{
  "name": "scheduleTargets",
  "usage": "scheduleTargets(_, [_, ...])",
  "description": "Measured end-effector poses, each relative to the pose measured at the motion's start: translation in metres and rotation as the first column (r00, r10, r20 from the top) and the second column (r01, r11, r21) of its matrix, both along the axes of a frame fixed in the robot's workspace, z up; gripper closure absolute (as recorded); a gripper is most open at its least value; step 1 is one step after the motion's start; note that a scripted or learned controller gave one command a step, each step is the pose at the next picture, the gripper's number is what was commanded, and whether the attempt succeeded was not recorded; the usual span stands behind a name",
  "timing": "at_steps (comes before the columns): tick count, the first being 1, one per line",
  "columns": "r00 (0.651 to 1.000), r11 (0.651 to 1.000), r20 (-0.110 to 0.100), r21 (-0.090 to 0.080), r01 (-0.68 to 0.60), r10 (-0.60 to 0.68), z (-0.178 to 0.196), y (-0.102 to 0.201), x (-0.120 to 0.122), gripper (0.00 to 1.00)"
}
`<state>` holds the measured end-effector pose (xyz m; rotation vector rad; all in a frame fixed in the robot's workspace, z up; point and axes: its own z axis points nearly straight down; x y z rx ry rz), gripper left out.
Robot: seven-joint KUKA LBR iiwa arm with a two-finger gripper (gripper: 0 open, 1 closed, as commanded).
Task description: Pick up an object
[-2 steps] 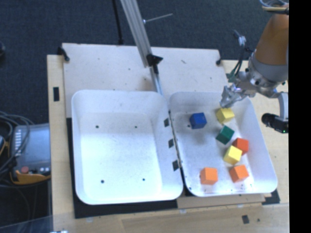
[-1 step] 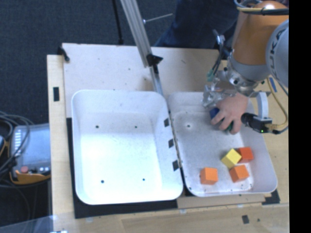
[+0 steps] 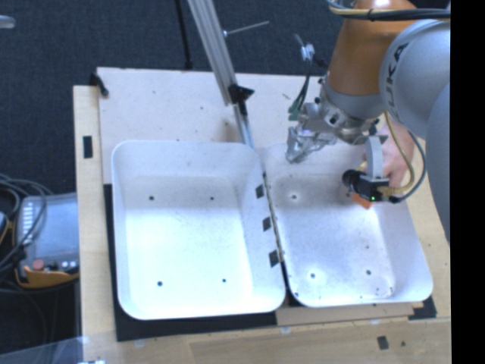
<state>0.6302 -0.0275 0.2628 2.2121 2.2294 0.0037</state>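
Camera view, looking down at a slant on the bench. Two shallow white plastic bins are set side by side on a pale wooden bench top (image 3: 151, 105): the left white bin (image 3: 136, 294) and the right white bin (image 3: 409, 279), their inner rims touching along a seam marked by small black clips (image 3: 266, 223). The floors of both bins are seen as bare white surfaces speckled with dark dots. The grey arm with its orange band (image 3: 364, 44) is extended from the right, and its metallic two-finger gripper (image 3: 301, 149) is pointed downward above the far left corner of the right bin, just beside the seam. Whether the gripper is released or clenched cannot be told at this resolution. A small black module with an orange-and-green light (image 3: 365, 187) is seen near the wrist, joined to a looped cable. A pale pinkish object (image 3: 398, 158) is seen at the far right side of the right bin, partly hidden by the arm and well apart from the gripper; its nature cannot be told. A slanted aluminium profile post (image 3: 208, 36) is seen rising behind the bins.
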Motion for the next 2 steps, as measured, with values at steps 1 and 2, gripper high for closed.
scheduleTargets(1, [1.000, 1.000, -0.002, -0.001, 0.001, -0.001, -0.018, 0.048, 0.012, 1.00])
scheduleTargets(2, [1.000, 1.000, 0.000, 0.000, 0.001, -0.001, -0.013, 0.095, 0.026, 1.00])
